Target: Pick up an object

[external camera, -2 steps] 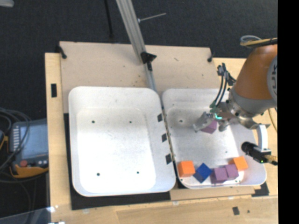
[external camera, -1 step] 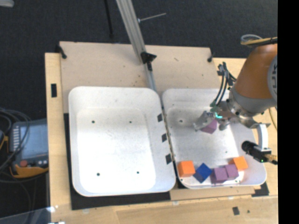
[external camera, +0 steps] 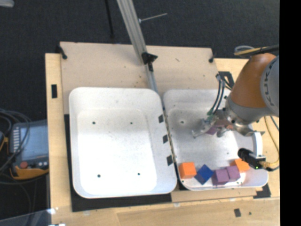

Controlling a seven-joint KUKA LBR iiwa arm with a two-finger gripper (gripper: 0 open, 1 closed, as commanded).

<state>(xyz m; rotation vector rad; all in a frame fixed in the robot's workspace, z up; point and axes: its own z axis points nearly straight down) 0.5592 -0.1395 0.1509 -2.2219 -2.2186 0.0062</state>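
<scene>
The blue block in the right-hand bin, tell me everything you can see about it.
The blue block is a small solid-blue cube, matte, possibly foam or painted wood. It sits turned so that one corner points toward the bin's near rim. It lies in the near part of the right bin, in a row of blocks: the orange block is close on its left and the purple block on its right; whether they touch is unclear.

No readable text — no labels, numbers, signs.
</scene>
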